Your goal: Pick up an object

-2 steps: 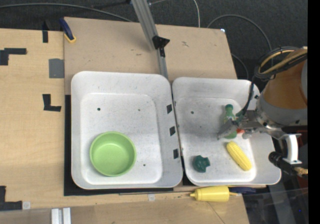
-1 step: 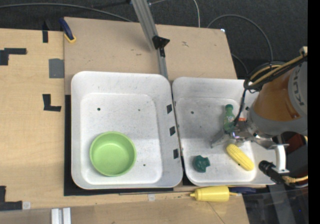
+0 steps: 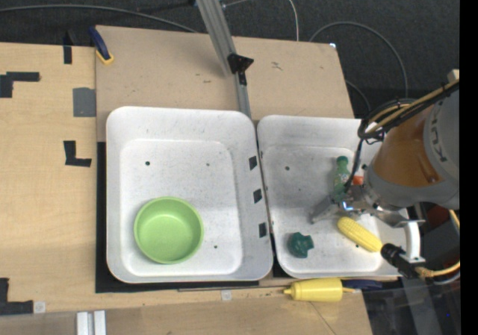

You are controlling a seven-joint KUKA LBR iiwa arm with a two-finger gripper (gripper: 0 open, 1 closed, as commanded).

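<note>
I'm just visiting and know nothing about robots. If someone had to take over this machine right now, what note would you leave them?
Gripper: low in the right bin, near its right side; I cannot tell whether it is open or shut, or whether it holds anything.
Things in the right bin: a yellow corn cob just below the gripper, a small dark green object near the front edge, a green bottle-like item just above the gripper.
Left bin: a green bowl at its front left.
Done: the arm has reached the objects. Left: a confirmed grasp and lift.

We see the arm (image 3: 418, 154) at frame right, orange band up, gripper (image 3: 337, 203) lowered at right-centre.
</note>
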